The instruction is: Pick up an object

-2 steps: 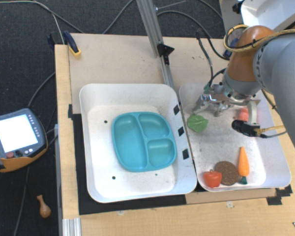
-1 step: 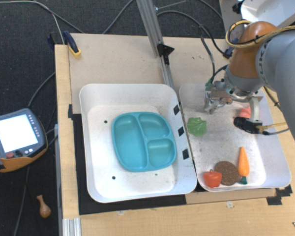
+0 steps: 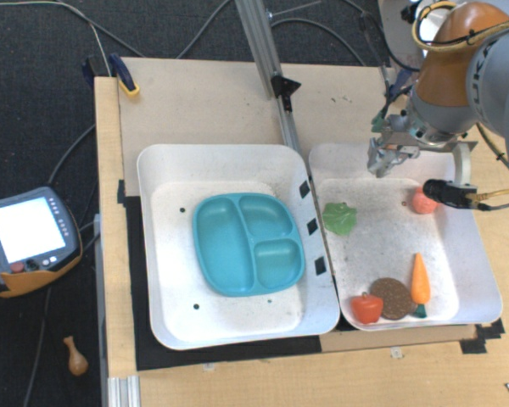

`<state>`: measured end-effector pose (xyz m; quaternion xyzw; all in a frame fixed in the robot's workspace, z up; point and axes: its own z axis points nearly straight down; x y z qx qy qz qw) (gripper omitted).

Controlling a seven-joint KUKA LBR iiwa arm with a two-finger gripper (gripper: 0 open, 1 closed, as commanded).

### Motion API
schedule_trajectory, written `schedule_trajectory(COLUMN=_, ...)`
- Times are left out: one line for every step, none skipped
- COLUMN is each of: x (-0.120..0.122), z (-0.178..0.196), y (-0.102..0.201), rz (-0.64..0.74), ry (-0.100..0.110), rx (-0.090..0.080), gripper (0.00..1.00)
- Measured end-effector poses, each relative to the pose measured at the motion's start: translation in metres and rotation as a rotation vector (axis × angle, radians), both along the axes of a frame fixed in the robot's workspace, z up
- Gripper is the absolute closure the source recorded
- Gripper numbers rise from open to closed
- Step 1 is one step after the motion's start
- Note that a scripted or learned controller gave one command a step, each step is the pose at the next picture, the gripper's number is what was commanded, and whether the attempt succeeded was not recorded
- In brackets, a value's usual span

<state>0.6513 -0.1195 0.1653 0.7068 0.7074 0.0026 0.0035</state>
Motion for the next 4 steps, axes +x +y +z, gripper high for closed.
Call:
schedule_trajectory(x=0.001, z=0.044, y=0.001, rz=0.001, ry=0.002, rx=0.0, gripper=1.0)
schedule_trajectory(x=0.002, z=0.064, y=0.001, rz=0.001, ry=0.004, rx=0.001, gripper=1.0)
schedule_trajectory(x=-0.013, z=0.075, y=0.054, rz=0.005, ry=0.008, rx=0.004, gripper=1.0)
schedule_trajectory(x=-0.036, z=0.073, y=0.103, rz=0.005, ry=0.011, rx=0.005, gripper=1.0)
